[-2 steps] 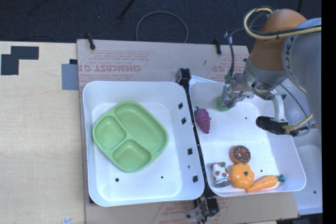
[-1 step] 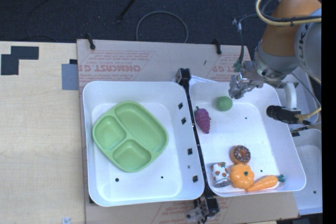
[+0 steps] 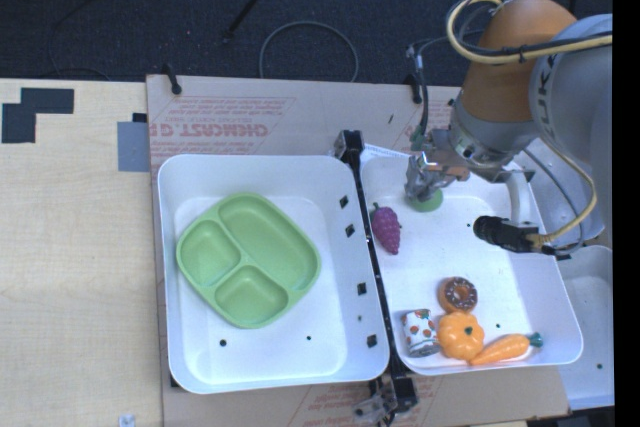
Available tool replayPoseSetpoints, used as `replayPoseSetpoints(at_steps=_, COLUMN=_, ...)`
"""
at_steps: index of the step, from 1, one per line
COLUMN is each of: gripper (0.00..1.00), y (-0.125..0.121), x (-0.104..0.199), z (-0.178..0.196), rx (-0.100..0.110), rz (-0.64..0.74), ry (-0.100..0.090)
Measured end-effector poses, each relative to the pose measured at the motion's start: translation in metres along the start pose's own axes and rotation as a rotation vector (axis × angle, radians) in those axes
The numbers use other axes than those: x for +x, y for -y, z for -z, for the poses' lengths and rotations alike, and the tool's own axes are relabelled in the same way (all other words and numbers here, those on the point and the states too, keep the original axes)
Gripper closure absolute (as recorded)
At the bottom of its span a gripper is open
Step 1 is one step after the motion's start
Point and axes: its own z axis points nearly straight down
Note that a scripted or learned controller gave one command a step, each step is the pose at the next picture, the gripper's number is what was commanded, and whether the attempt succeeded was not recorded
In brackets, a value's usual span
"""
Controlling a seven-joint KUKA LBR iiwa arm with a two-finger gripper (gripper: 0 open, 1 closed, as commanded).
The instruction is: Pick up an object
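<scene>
I count two white bins side by side on the bench: the left bin and the right bin.

Left bin: one item, a light green divided plate with three compartments, lying flat toward the bin's left and middle.

Right bin: six items in my count.
(a) One purple grape cluster, near the divider between the bins, on the bin's left side.
(b) One chocolate doughnut with sprinkles, toward the middle near side.
(c) One small white cup with a coloured print, lying at the near left corner.
(d) One orange pumpkin-like piece, just beside the cup on its right.
(e) One carrot, touching or nearly touching the orange piece, its green tip pointing right.
(f) One small green round object at the far side of the bin.

One arm reaches in from the right. Its gripper is lowered over the green round object and appears to meet its top; I cannot tell from here whether the jaws are apart, together, or clamped on it.

One black cylindrical part juts over the right side of the right bin.
</scene>
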Motion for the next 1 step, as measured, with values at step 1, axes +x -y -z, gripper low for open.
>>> replayPoseSetpoints(at_steps=1, gripper=1.0, y=0.002, x=0.043, z=0.0009, rx=0.0, rz=0.0, ry=0.0)
